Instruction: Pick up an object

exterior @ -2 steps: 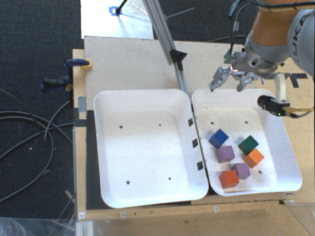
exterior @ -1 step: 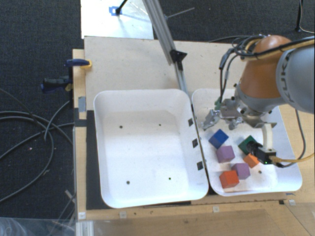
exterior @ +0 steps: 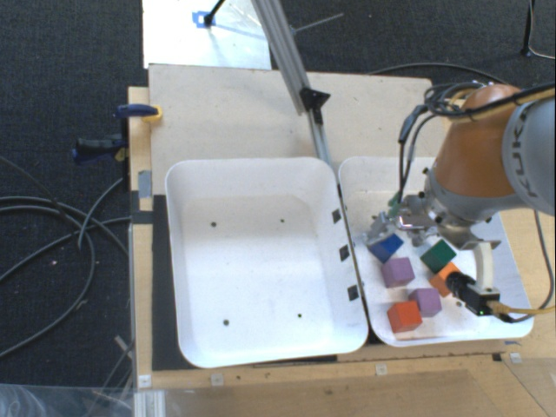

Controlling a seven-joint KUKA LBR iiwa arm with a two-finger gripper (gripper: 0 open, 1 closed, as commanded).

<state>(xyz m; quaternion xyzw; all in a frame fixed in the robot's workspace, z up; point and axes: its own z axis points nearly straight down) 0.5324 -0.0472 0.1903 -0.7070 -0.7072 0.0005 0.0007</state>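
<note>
Dark carpet surrounds a pale wooden bench [exterior: 226,115] bearing two shallow white plastic bins side by side. Black cables [exterior: 52,224] lie on the carpet to the left, and a blue and yellow clamp [exterior: 139,111] grips the bench's left edge. A slanted metal pole [exterior: 287,50] crosses the upper bench.

Left bin [exterior: 252,259]: bare floor with a few small dark holes.

Right bin [exterior: 373,189]: holds all the loose objects. A blue block [exterior: 387,248] lies near the dividing rims, a light purple cube [exterior: 398,272] just below it, a second purple cube [exterior: 426,301] lower right, a red-orange cube [exterior: 404,316] nearest the front rim, a dark green block [exterior: 438,256] to the right, and an orange block [exterior: 448,278] just beside the green one.

Grey arm with orange band [exterior: 478,155] reaches in from the right over this bin. Its gripper [exterior: 395,224] sits just above the blue block. Whether it is released or clenched cannot be determined; no object is seen held.
</note>
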